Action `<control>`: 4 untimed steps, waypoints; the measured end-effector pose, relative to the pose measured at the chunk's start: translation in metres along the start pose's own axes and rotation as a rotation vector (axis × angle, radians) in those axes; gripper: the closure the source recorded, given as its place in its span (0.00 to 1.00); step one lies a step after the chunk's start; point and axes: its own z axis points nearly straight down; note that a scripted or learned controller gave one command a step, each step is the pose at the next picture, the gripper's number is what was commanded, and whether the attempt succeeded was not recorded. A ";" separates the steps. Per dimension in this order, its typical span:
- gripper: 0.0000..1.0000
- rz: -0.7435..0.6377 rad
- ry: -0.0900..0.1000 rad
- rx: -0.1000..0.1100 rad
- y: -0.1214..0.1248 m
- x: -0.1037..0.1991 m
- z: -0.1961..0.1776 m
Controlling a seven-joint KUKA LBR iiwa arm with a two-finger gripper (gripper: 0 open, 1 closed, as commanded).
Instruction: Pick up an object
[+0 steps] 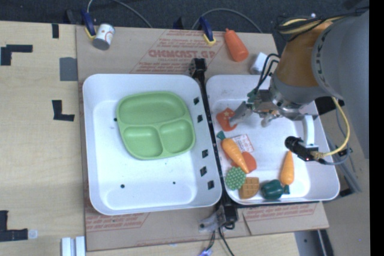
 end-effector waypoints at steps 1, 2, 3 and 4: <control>0.00 0.001 -0.002 -0.001 0.061 0.006 0.026; 0.00 0.001 -0.002 -0.003 -0.030 0.048 -0.051; 0.00 0.004 -0.003 -0.003 0.023 -0.005 0.024; 0.00 0.002 -0.005 -0.011 0.041 0.006 0.042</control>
